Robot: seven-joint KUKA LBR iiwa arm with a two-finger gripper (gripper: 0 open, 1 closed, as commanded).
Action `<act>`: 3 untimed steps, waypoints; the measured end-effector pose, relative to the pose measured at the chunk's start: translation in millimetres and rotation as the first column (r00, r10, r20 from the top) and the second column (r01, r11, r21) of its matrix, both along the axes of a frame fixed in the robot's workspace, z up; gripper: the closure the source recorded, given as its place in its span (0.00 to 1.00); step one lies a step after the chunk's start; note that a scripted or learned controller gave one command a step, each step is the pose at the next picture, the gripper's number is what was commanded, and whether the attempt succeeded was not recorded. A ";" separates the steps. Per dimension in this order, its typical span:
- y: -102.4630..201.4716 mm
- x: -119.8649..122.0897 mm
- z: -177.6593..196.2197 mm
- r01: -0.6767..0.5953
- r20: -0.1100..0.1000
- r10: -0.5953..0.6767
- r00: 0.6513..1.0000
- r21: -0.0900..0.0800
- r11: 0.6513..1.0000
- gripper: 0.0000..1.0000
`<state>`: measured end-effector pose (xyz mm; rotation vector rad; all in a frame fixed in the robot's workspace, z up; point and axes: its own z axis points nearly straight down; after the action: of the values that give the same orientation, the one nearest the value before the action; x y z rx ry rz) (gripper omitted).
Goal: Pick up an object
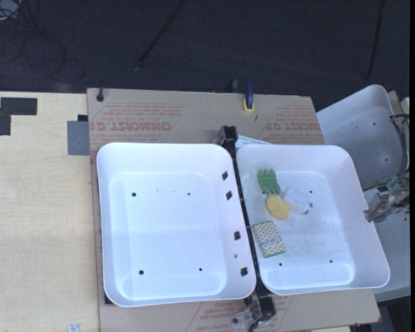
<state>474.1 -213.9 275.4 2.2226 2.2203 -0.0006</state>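
Small things bunched in the right bin (363, 206), middle right of frame: green piece (268, 181) touching yellow piece (278, 207), checked pad (268, 238) just below. Cannot tell how jaws stand. Might pinch two together, then drop both.

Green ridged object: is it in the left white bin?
No, the green ridged object lies in the right white bin.

Smooth white plastic bins (166, 164); cardboard underlay (159, 120).

A robotics lab is suggested: two white bins (169, 159) are fixed side by side on a cardboard sheet (159, 120) clamped to a plywood counter (34, 220), with cables (28, 19) trailed across dark flooring behind.
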 end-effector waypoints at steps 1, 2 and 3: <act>32.9 2.9 104.9 -0.006 0.009 0.006 1.000 -0.002 1.000 1.00; 124.4 2.9 169.6 -0.012 0.006 0.012 1.000 0.002 1.000 1.00; 212.2 1.2 72.3 -0.009 -0.011 0.009 1.000 0.002 1.000 1.00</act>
<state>475.2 -1.7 347.8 2.2189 2.2367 -0.0103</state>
